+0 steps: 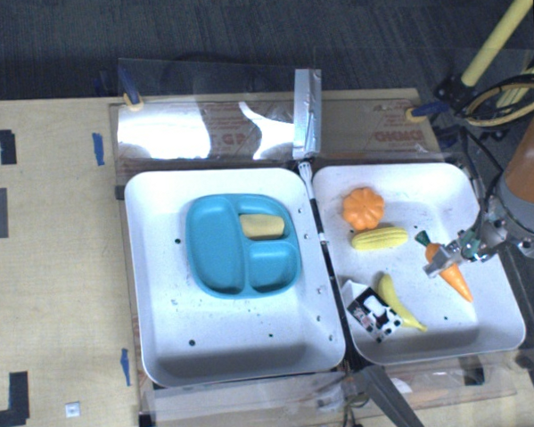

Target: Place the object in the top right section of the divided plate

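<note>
Gripper hovers over right bin, yellow object far left on divided plate

A robotics lab test bench, seen from above.
Two white bins sit side by side on a wooden bench marked with black and blue tape, holding toy food and a blue plate; bundled cables trail over dark carpet at right.

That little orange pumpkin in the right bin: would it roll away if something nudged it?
Probably only a little: the pumpkin looks squat and ribbed, so it should rock rather than roll. It looks like a toy, so likely light and stiff. The corn cob just below it might block it.
</note>
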Motion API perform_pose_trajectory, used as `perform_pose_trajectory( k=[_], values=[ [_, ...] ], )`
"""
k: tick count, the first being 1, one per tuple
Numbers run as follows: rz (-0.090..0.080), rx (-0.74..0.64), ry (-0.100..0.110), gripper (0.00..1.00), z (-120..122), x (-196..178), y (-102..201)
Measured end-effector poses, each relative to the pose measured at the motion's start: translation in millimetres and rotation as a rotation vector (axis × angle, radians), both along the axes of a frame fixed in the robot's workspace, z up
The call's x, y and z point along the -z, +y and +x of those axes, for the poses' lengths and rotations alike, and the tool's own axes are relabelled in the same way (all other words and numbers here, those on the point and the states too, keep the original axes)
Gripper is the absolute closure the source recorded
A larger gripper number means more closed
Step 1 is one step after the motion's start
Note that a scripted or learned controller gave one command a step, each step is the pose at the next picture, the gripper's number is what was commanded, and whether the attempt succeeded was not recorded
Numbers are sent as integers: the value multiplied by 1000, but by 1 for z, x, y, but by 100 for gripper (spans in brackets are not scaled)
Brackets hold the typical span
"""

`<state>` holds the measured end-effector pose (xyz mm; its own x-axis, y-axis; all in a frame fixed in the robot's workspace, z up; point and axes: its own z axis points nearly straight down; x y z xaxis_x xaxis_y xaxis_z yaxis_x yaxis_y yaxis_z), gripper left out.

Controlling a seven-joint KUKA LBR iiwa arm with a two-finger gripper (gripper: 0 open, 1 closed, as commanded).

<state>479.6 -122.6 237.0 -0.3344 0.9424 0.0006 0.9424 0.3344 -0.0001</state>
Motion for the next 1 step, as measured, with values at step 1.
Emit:
perform_pose_trajectory(
  k=[1],
  values=[
    [-1, 185, -11, 100, 3, 125, 17]
  ],
)
